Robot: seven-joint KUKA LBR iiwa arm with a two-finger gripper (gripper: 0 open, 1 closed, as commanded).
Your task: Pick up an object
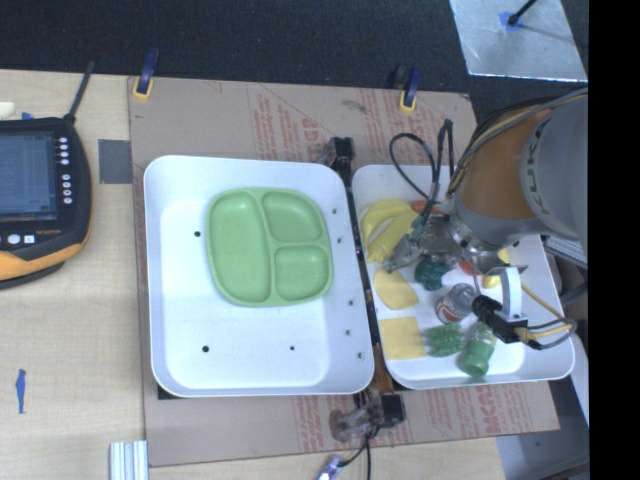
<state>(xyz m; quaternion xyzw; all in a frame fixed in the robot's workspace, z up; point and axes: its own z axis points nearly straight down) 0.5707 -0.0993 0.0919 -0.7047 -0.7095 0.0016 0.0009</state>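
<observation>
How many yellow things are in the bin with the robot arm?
3 that I can see. A banana lies at the far left of the right bin, a rounded yellow piece sits below it, and a yellow block lies nearest the front. The arm may hide more.

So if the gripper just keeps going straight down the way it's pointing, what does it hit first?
Most likely the dark teal object just under the gripper in the right bin, with the yellow banana-like piece close beside it. Depth is hard to judge from this slanted view, so that is only a best guess.
</observation>
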